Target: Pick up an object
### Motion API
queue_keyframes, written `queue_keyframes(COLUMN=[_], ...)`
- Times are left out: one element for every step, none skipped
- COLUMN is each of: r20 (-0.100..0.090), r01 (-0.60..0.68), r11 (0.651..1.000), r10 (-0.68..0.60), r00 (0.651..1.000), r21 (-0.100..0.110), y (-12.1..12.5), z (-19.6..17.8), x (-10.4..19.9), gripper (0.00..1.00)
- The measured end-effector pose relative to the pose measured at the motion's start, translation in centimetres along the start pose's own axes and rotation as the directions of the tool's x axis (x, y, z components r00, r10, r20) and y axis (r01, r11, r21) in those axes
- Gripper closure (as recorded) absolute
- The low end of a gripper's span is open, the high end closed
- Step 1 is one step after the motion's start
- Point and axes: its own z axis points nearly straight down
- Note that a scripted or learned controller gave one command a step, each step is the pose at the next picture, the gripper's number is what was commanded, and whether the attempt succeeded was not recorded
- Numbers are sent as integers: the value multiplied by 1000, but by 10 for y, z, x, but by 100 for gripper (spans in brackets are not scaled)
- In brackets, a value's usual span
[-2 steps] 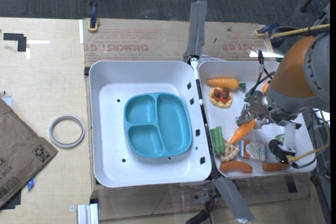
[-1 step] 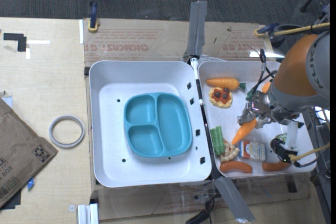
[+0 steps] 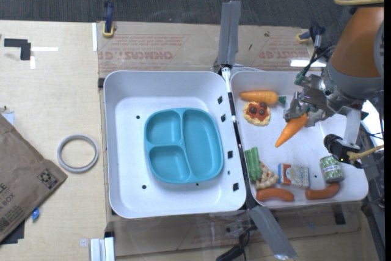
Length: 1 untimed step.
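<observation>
Left bin (image 3: pixel 122 150): blue divided tray (image 3: pixel 183 145), open margin around it. Right bin (image 3: pixel 360 183): gripper (image 3: pixel 297 114) closed on tilted carrot (image 3: pixel 291 130), its upper end hidden by fingers; the arm cut off at right edge.

the gripper (image 3: pixel 300 113) holds a carrot (image 3: pixel 291 130) tilted above the right bin (image 3: pixel 360 189); a blue divided plate (image 3: pixel 183 145) lies in the left bin (image 3: pixel 122 131)

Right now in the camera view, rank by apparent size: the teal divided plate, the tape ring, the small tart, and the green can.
1. teal divided plate, by far the largest.
2. tape ring on the bench.
3. small tart and green can: look about alike, so I won't rank them.
</observation>
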Motion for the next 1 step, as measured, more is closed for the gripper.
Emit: queue_keyframes(r20=[1], r01=[149], r11=[989], r10=[-149], r00=[989], r21=[0], y=[25], z=[6], x=[7], gripper=[100])
